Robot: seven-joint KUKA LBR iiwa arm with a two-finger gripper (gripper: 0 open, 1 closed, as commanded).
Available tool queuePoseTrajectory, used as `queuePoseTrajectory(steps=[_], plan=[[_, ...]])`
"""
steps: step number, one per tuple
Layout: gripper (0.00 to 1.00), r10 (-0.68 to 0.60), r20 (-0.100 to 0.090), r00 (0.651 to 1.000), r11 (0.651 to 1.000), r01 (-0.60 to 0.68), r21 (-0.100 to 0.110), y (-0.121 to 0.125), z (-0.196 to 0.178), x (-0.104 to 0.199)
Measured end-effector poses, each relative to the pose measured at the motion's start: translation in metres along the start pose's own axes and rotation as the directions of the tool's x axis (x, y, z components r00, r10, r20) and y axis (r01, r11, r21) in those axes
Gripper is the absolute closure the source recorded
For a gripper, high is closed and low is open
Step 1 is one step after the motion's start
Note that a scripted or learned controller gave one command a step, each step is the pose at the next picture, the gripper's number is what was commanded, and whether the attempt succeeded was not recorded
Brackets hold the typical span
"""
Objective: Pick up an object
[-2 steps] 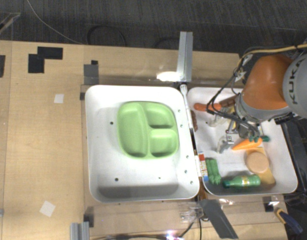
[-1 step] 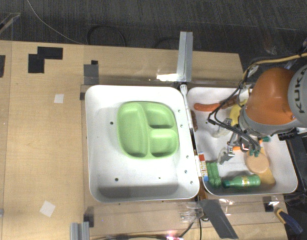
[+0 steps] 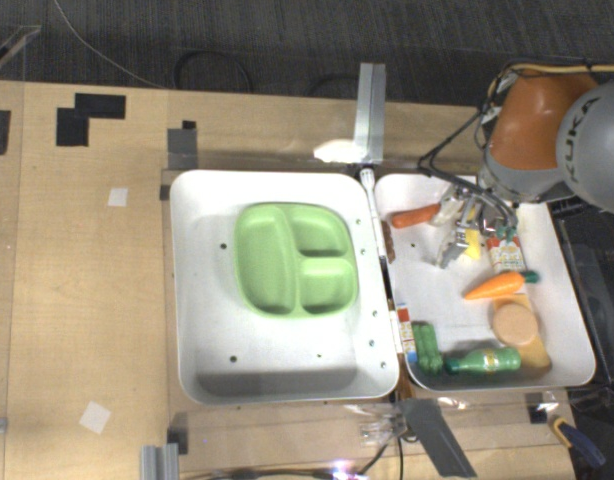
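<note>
Reaching in from the right, the grey arm lowers its metal tool (image 3: 455,236) into the right white bin (image 3: 577,363); whether it is wide or narrow cannot be told. A smooth orange carrot (image 3: 495,286) lies just below-right of it. Nearby lie a yellow piece (image 3: 473,246), a round tan block (image 3: 514,322), a green bottle (image 3: 484,361). A moulded green divided tray (image 3: 293,258) sits in the left bin (image 3: 197,368).

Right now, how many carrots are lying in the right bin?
2. One carrot lies at the bin's upper left, beside the gripper. The other carrot lies mid-right, above the round tan object. The arm may hide more.
</note>
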State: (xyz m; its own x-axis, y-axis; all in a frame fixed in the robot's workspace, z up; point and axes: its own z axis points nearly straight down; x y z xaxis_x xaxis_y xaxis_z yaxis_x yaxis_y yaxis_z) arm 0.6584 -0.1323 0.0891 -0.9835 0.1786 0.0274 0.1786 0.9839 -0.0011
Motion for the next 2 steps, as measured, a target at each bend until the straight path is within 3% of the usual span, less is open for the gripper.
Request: queuePoseTrajectory(steps=[1, 2], plan=[[0.00, -0.005, 0.041, 0.999, 1.000, 0.005, -0.001, -0.017, 0.001, 0.064], [0.00, 0.187, 0.042, 0.982, 0.982, -0.186, -0.009, -0.054, 0.002, 0.094]])
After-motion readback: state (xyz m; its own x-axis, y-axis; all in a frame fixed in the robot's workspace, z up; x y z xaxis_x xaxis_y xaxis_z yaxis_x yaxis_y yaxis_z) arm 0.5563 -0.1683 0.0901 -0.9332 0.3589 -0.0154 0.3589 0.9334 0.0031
